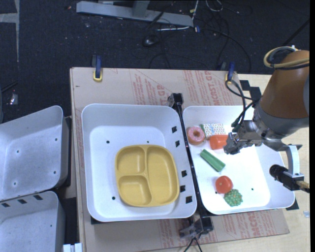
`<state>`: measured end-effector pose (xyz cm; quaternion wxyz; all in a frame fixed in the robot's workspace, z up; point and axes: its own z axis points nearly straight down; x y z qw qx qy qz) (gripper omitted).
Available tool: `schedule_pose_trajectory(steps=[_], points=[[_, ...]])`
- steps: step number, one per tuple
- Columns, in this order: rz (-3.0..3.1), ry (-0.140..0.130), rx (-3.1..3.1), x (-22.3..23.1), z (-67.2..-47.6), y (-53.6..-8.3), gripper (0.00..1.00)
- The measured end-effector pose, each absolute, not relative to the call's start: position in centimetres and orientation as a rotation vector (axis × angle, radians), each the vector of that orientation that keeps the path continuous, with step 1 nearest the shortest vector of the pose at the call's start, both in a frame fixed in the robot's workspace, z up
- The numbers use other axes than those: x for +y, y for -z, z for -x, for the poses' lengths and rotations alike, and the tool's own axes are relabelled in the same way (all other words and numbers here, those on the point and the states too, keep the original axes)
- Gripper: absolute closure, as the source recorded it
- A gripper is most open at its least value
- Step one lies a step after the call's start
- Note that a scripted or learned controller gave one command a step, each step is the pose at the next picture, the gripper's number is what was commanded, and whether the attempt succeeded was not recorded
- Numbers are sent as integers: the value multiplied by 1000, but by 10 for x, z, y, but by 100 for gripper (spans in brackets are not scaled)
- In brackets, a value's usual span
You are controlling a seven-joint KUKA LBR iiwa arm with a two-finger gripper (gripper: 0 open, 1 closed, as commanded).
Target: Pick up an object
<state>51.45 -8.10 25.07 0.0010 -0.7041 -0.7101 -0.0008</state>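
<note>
Orange block [217, 142] lies in the right bin [275, 197], touching the end effector [232, 146] just beside it; I cannot tell its state. Green bar [212, 160] and tomato [224, 184] lie near.

Dark speckled floor [44, 44] w/ cables [231, 37], metal bracket [133, 14] at top.

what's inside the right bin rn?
Right bin holds a pink donut, a patterned box, an orange-red piece, a green block, a red tomato and a green bumpy item. The claw covers part of the floor.
</note>
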Motion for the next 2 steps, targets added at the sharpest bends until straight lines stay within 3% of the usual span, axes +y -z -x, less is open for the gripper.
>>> schedule_pose_trajectory(steps=[2], points=[[2212, 2, -2230, 21, -518, -246, 100]])
